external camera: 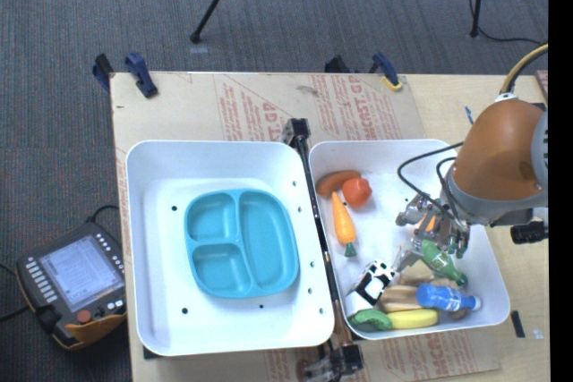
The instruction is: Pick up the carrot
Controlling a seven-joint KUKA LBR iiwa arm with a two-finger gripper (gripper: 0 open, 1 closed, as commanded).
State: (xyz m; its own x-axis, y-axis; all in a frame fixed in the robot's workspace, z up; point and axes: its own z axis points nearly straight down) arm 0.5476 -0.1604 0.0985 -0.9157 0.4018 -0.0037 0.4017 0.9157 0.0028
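Note:
The carrot [343, 223], orange with a green stub at its near end, lies along the left side of the right bin [394, 152]. My gripper [411, 235] hangs over the middle of that bin, about a carrot's length to the right of the carrot and not touching it. Its fingers are spread open, and nothing shows between them. A green bottle [440, 258] lies just beside and partly under the gripper's body.
Near the carrot's far end sit a red tomato [357, 191] and a brown sausage [330, 181]. A black-and-white carton [374, 281], blue bottle [444, 297], banana [413, 318] and green vegetable [369, 319] crowd the bin's near end. The left bin [152, 165] holds a blue divided plate [241, 241].

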